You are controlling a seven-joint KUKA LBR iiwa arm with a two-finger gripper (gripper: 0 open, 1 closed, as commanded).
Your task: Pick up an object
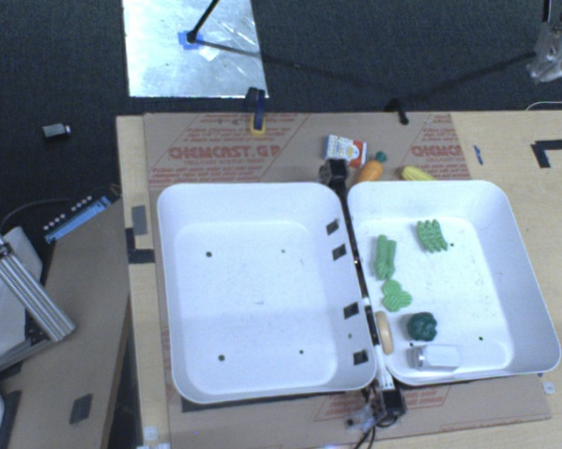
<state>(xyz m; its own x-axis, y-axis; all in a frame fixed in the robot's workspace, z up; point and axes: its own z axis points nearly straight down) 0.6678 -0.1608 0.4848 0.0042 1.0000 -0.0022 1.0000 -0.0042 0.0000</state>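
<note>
Two shallow white bins of smooth moulded plastic, with rounded corners, sit side by side on a printed brown cardboard sheet (211,147) over the table (97,304). The left bin (182,215) has small dark dots on its floor. The things to pick lie in the right bin (508,254), right of centre in the frame: a ridged green block (432,235) at the top, a long knobbly green piece (385,257) nearer the dividing wall, a paler green lumpy piece (396,295) below it, and a dark green rounded lump (422,327). A cream oval (385,332) leans against the bin's left wall. Near the lower rim lies a pale boxy thing (434,356), its outline hard to tell from the white floor.

Above the bins lie an orange carrot shape (370,170) and a yellow piece (416,174). A crinkled foil square (192,45) lies on the dark floor at upper left.

How wide the gripper stands cannot be told.
</note>
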